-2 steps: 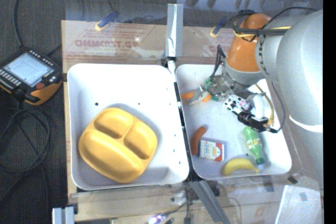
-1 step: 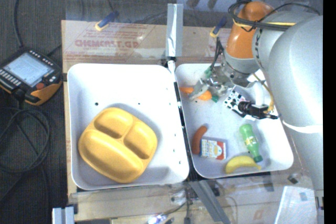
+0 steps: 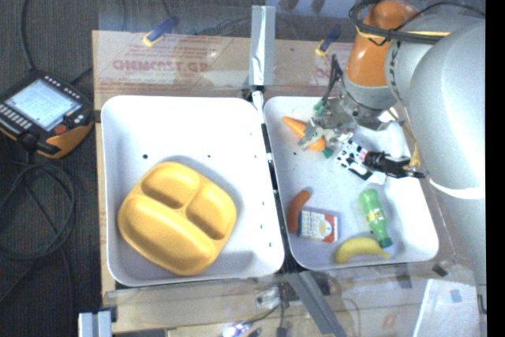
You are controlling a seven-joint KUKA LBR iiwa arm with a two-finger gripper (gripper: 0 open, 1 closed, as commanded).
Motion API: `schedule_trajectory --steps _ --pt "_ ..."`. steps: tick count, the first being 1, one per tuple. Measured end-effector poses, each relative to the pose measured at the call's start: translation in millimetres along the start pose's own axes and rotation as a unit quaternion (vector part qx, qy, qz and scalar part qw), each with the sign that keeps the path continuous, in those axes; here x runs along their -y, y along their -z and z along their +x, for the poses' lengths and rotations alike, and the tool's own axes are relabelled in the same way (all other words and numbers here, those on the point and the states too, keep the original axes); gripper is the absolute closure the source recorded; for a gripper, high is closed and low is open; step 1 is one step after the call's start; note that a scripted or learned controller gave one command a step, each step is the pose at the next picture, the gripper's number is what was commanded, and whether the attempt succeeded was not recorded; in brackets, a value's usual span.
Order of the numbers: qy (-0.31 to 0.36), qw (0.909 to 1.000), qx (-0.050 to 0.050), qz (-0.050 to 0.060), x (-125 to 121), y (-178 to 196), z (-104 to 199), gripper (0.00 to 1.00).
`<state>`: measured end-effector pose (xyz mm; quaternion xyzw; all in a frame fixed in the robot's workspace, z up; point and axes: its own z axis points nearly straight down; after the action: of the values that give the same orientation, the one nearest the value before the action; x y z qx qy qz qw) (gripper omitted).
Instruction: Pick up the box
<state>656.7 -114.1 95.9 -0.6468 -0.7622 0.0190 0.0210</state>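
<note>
Box: you had the box [image 3: 319,225], red and white, lying flat in the near half of the right bin [image 3: 347,189], clear of the gripper and in plain sight. Its print was too small to read.
Beside the box: a reddish-brown sausage [image 3: 297,211] lay just to its left, close or touching; you could not tell which. A banana [image 3: 361,250] lay just past its near right corner, by the bin's near wall.
Bottle: a green bottle [image 3: 375,217] lay to the right of the box, its lower end near the banana.
Gripper: the gripper [image 3: 323,134] hung over the far half of the same bin, well apart from the box.
Gripper's state: you could not tell whether it was open or closed; its tip was lost among the clutter under the wrist.
Under the gripper: a small orange and green thing [image 3: 314,143] sat at its tip, too tangled with the gripper to name or to say whether it was held.
Carrot: an orange carrot [image 3: 293,124] lay just left of the gripper.
Arm: the grey arm [image 3: 446,106] hid the bin's far right corner and was cut off at the right edge.
Left bin: the left bin [image 3: 158,122] held a yellow divided plate [image 3: 178,217].
Off the bench: a handheld pendant [image 3: 43,113] lay on the dark floor at left.
</note>
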Motion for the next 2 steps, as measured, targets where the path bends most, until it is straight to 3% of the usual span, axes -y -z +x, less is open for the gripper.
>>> schedule_trajectory --steps 1,2 --pt "-0.023 0.9993 0.004 -0.028 -4.0 88.0 32.8 1.0" --pt "-0.05 0.9984 0.002 -0.027 29.4 78.2 13.8 1.0"
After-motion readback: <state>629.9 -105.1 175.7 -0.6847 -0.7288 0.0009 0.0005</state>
